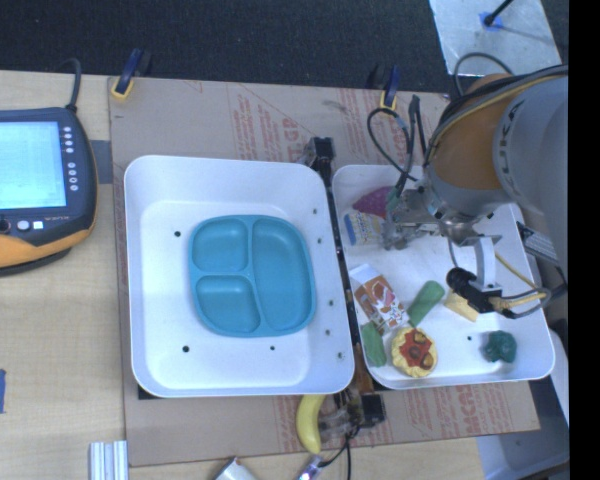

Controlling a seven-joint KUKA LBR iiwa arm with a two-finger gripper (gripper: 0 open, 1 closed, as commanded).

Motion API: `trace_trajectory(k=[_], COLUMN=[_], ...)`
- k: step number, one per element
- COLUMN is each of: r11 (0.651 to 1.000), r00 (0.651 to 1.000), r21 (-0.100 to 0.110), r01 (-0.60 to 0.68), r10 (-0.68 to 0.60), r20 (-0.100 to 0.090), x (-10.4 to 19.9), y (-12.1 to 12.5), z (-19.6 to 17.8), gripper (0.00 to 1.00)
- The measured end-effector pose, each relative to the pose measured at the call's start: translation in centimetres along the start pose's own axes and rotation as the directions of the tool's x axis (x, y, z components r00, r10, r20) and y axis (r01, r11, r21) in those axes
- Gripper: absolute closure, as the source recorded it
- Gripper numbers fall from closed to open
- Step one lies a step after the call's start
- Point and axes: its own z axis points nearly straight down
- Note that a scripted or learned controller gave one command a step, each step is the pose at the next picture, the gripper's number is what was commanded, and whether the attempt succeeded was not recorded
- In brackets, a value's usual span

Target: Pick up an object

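Arm: grey w/ orange band (pixel 500 138), comes in from the R side, over the top part of the R bin.
Gripper (pixel 408 220): low over the top L part of the R bin (pixel 455 360).
Grip: can't tell if it's wide or narrow; nothing seen held in it.
Purple thing (pixel 373 202): top L corner of R bin, just beside the gripper.
Blue-white packet (pixel 358 229): by the L wall of R bin, below the purple thing, near the gripper.
Snack packet (pixel 380 302): red and white, lies flat in the L middle of R bin.
Green stick (pixel 426 301): tilted, just R of the snack packet.
Small green bit (pixel 372 346): near the bottom L corner of R bin.
Toy pizza (pixel 414 352): round, yellow and red, just beside the small green bit.
Dark green lump (pixel 498 346): bottom R of R bin, well apart from the rest.
L bin (pixel 160 268): holds a blue plate (pixel 252 274) w/ three parts, in the middle.
Banana (pixel 309 423): on the bench, outside, below where the two bins meet.
Screen pad (pixel 30 183): far L on the bench, screen lit.
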Motion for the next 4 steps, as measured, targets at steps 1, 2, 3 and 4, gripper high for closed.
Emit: trace_trajectory(k=[1, 2, 3, 4], r11=[1.000, 1.000, 1.000, 1.000], r00=[1.000, 1.000, 1.000, 1.000], r21=[0.000, -0.007, -0.008, -0.008], r01=[-0.001, -0.003, -0.005, -0.006], r10=[0.001, 0.003, 0.005, 0.006], r20=[0.000, -0.004, -0.007, -0.008], x=[0.0, -0.4, -1.6, -2.3], y=[0.0, 5.3, 5.3, 5.3], z=[0.0, 0.7, 0.7, 0.7], gripper=[0.00, 0.00, 0.00, 0.00])
